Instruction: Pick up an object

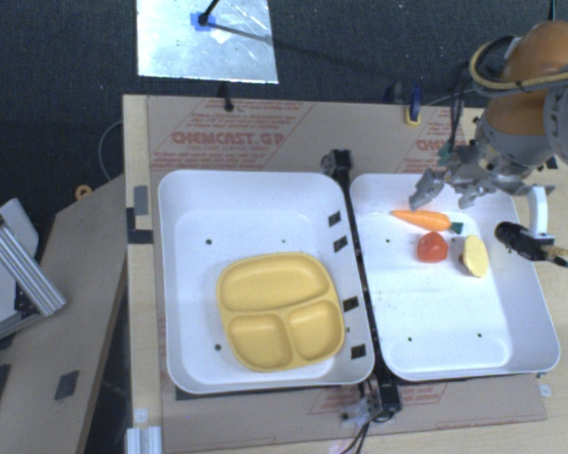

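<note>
While the grey arm with its orange band leans in over the far right corner of the desk (265, 121), the pincer (452, 189) hangs above the far edge of the right bin (511, 348), its two fingers spread apart and nothing between them. Open and empty, then, with everything to play for!

Just beneath it, near that far edge, lies a toy carrot (423, 219): a long orange taper with a small green stub at its right end, lying crosswise to the bin. Just beside it, toward the near edge, sits a red tomato (433, 248), round and glossy, and right of that a pale yellow wedge, likely a lemon slice (473, 256). All three look like moulded plastic play food, so I'd judge them light, stiff and fairly slick, hardly fragile. The carrot seems the natural target: take it across its thick middle, fingers on either long side, since the tapered tip would squirt free and the tomato's round skin offers little purchase. Being so light, it may skid on the smooth white bin floor if nudged off-centre.

Over in the left bin (199, 197) rests a yellow divided plate (279, 310), three shallow compartments, rounded corners, matt plastic, lying toward the near edge. Both bins are shallow, white and smooth-walled, touching along their shared side.
</note>
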`<state>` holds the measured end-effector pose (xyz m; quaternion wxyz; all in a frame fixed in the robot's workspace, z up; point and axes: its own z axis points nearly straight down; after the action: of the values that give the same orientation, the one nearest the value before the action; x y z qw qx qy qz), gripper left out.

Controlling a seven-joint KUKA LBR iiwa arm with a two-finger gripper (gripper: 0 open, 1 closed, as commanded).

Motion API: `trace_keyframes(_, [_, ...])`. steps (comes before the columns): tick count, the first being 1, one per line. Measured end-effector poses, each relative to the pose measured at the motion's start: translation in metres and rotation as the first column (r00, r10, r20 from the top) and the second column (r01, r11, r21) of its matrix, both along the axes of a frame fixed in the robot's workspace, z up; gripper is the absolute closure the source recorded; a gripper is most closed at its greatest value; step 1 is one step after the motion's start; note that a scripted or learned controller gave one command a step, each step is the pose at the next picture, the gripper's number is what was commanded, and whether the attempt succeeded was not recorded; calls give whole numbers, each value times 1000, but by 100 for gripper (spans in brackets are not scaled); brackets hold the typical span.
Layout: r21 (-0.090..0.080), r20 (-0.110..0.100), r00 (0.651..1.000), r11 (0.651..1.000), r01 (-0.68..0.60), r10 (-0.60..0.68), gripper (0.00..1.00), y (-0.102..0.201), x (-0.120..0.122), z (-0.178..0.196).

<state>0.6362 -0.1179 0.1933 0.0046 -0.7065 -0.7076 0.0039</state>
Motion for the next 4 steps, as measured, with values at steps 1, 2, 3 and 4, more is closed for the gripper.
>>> trace_keyframes(1, [-1,13,1000,1000,-2,2,0,0,3,8])
trace_keyframes(2, [-2,11,1000,1000,0,0,0,-7,5,-36])
trace_keyframes(3, [-5,21,1000,1000,-4,4,0,-5,17,-87])
trace_keyframes(4, [-11,38,999,1000,-3,3,0,-8,23,-86])
